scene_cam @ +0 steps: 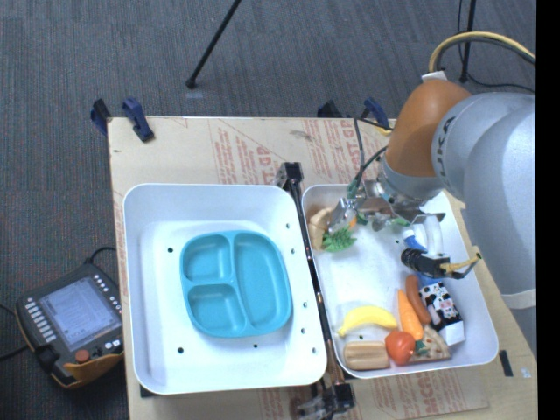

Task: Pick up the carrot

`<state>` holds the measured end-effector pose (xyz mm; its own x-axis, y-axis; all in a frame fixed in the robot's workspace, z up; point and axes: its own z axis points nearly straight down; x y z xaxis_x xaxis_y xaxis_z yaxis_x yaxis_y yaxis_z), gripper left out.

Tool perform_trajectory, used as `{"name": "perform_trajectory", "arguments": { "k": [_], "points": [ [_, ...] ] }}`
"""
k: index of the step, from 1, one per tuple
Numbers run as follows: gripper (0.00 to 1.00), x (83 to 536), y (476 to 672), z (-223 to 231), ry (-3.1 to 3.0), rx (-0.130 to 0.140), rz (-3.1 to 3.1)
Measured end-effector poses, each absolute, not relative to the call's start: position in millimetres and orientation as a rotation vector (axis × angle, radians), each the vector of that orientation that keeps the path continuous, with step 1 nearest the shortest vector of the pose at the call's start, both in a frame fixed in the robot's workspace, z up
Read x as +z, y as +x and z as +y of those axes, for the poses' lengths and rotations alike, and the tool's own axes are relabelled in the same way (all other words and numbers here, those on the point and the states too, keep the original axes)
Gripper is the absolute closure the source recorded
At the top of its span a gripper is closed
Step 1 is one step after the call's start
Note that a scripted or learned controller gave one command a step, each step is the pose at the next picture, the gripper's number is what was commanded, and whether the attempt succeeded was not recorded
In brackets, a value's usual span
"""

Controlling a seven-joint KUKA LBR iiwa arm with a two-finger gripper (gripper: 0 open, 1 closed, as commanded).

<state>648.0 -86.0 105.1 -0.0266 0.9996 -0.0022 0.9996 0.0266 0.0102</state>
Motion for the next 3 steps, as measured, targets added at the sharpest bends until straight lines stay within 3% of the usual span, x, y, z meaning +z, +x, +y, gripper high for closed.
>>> {"name": "perform_trajectory", "arguments": {
  "k": [1, 2, 3],
  "points": [
    [0.0, 88, 643.7, -114, 2.424, -0.002, 2.001],
    [0.0, 89, 595.8, -187, 2.231, 0.012, 2.222],
    [0.0, 87, 512.2, -156, 2.305, -0.002, 2.142]
  ]
}}
